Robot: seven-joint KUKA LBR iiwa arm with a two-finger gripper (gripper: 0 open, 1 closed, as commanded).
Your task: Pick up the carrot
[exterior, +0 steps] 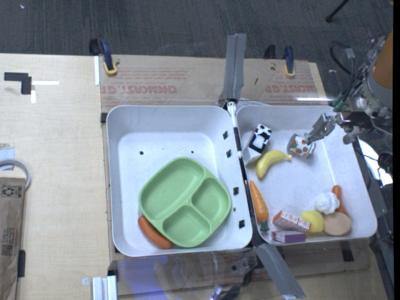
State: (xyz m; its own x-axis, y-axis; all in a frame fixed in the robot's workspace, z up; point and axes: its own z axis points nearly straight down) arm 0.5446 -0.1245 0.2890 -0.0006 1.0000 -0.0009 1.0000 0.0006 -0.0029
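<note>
Glossy white bins (119, 167) | tapered orange carrot (259, 204) by left wall | hand (309, 141) state: cannot tell

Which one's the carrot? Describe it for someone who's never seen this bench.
Look in the right-hand bin, along its left wall next to the divider. The carrot lies there lengthwise, just below the banana. It is the long orange tapered piece, unlike the yellow curved banana and the small boxes nearby.

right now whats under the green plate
A sausage pokes out from under the green plate at its lower left edge, lying on the left bin floor. Its covered part, and anything else beneath, is hidden.
</note>
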